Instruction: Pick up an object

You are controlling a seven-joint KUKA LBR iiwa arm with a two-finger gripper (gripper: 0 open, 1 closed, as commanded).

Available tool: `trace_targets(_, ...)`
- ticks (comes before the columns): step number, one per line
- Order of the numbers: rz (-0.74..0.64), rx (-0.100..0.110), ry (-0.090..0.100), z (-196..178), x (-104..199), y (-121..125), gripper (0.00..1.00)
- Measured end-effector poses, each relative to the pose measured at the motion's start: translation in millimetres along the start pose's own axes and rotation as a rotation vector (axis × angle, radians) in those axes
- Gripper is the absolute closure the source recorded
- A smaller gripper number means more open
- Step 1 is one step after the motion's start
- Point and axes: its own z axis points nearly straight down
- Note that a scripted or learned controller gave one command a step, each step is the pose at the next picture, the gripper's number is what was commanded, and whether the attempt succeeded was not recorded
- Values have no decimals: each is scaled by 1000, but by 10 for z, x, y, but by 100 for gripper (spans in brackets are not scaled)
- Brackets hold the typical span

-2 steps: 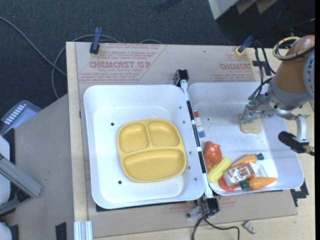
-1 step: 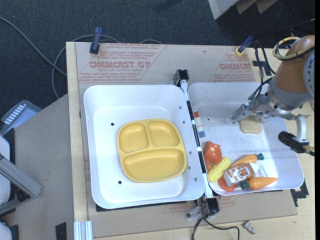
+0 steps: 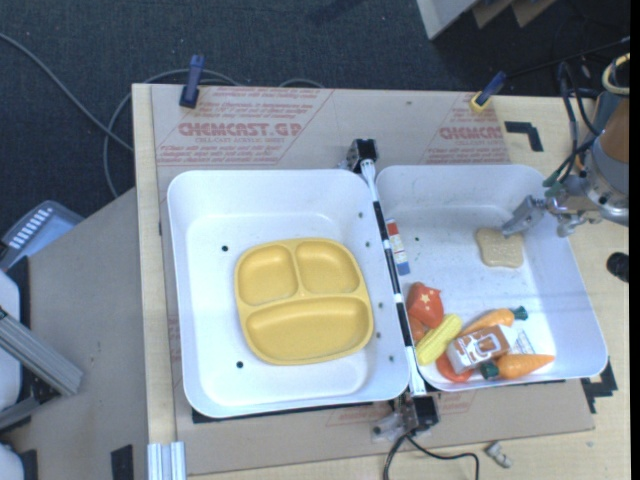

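My gripper (image 3: 545,218) hangs over the far right part of the right bin (image 3: 440,193), its fingers spread open with nothing between them. One grey fingertip (image 3: 515,220) sits just above and right of a beige bread-like slice (image 3: 500,250). Toward the bin's near end lies a pile: a red strawberry-like toy (image 3: 425,303), a yellow banana-shaped piece (image 3: 438,338), an orange carrot (image 3: 495,318), a second orange carrot (image 3: 522,365) and a small red-and-white packet (image 3: 478,350).
The left bin (image 3: 200,218) holds a yellow divided plate (image 3: 300,298). A marker pen (image 3: 396,248) lies along the rim between the two bins. Blue and yellow clamps (image 3: 190,80) hold the cardboard at the back edge.
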Motion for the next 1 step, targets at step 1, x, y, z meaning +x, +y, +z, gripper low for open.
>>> trace_targets(1, -1, 5, 5, 431, 411, 104, 0)
